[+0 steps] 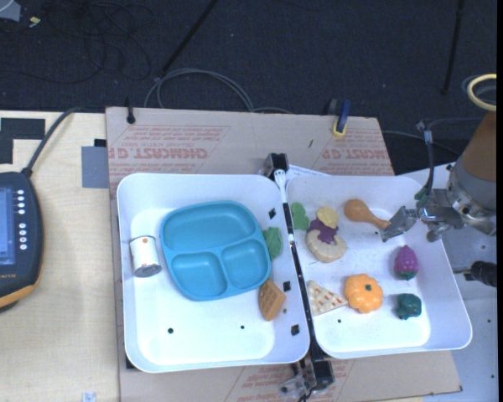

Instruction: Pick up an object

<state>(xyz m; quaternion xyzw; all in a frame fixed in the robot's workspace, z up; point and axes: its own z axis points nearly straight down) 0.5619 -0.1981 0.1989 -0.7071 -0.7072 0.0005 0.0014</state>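
White plastic forms the right bin [453,329], where the candidate objects are spread. Above its right part the gripper [411,223] is held with fingers spread wide and nothing between them. Just below it lies the purple toy [406,262], judged the nearest target. A good grasp is best made by centring over it, well clear of the green piece [408,306].

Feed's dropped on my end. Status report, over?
Gripper open, holding nothing, over right bin. Purple toy just below it, drumstick to its left. Nothing blocking.
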